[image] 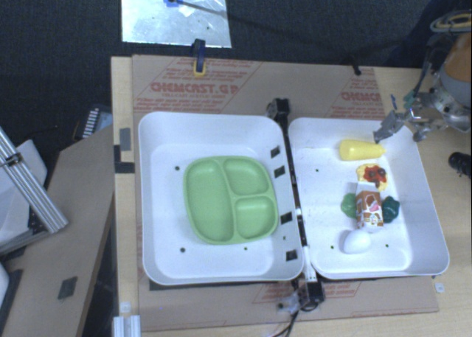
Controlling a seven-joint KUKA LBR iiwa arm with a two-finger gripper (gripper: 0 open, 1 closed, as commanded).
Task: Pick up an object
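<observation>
While poised above the far side of the right bin [431, 214], judged to be at the approach step: fingers [402, 127] spread, pinching nothing. Just nearward of the tips, within the bin, a yellow banana-shaped toy [361, 150]. Farther nearward, a printed packet [369, 209] and a white egg [357, 241]. Next, probably: centre over the banana shape, descend astride its narrow width, close.
</observation>
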